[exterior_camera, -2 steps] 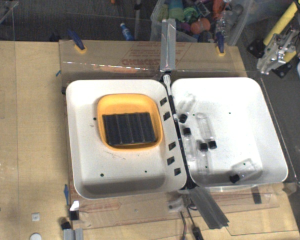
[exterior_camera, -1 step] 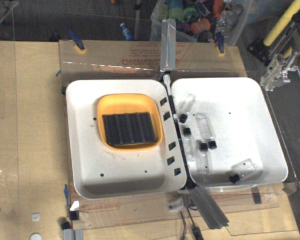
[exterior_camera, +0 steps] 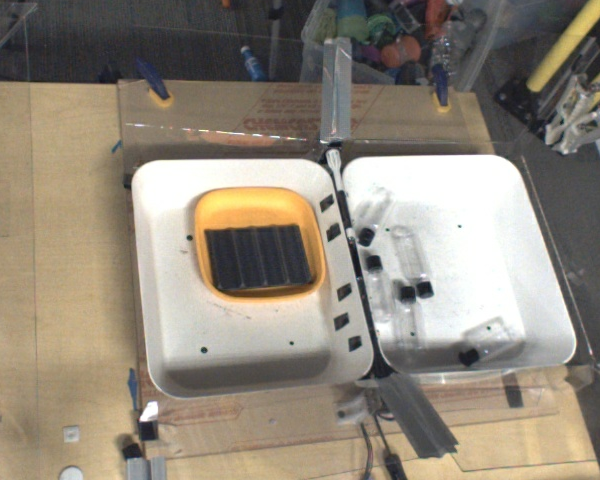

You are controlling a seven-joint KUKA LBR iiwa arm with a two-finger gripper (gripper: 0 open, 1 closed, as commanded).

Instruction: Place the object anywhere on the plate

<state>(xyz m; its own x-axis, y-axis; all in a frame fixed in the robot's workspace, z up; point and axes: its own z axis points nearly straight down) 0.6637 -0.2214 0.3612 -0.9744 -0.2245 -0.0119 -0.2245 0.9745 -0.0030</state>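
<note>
a dark ribbed object (exterior_camera: 258, 256) already lies on the orange plate (exterior_camera: 208, 218) in the left bin (exterior_camera: 170, 318); placing looks done. nothing more seems called for.

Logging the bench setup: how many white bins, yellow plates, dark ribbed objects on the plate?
White bins: 2, the left bin and the right bin
Yellow plate: 1
Dark ribbed object on the plate: 1
Total: 4
</note>
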